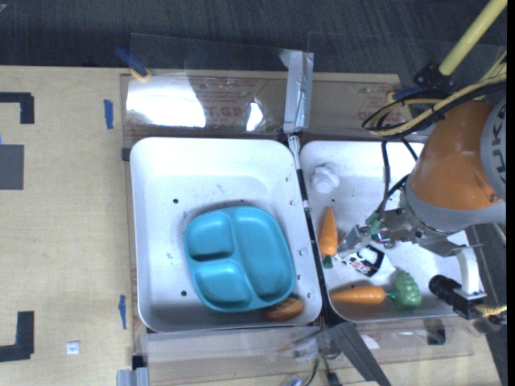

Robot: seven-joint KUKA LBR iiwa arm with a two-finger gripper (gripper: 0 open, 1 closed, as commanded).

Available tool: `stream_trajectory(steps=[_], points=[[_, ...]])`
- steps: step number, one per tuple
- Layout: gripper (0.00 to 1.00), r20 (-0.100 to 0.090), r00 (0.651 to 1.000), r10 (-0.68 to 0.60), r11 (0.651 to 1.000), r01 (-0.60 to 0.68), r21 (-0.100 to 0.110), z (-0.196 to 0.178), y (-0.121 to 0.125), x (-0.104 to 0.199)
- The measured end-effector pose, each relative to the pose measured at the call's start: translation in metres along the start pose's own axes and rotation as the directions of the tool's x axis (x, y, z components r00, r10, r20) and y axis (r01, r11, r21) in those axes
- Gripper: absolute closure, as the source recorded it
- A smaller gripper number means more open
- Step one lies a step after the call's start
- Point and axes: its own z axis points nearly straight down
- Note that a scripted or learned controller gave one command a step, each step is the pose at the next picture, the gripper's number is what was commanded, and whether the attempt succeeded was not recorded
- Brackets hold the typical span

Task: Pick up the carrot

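Claw (360, 245) beside carrot (328, 232), lying near-vertical

Arm (459, 171): grey, orange-banded, entering from the right; wrist angled down-left; gripper (360, 246) low, pointing left.

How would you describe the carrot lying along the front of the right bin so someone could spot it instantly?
Find the right white bin, then its front edge. The carrot lies there sideways, its green leafy top pointing right. The other carrot stands lengthwise against the divider.
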Motion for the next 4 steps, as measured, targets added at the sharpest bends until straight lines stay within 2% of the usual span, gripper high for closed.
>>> stream_trajectory(steps=[1, 2, 3, 4], points=[[0.0, 0.002, 0.985, 0.17, 0.985, -0.17, 0.003, 0.002, -0.003, -0.01], [0.0, 0.004, 0.992, 0.126, 0.992, -0.126, -0.01, 0.097, -0.003, -0.044], [1.0, 0.004, 0.992, 0.126, 0.992, -0.126, -0.01, 0.088, -0.003, -0.044], [0.0, 0.004, 0.992, 0.126, 0.992, -0.126, -0.009, 0.088, -0.003, -0.044]])
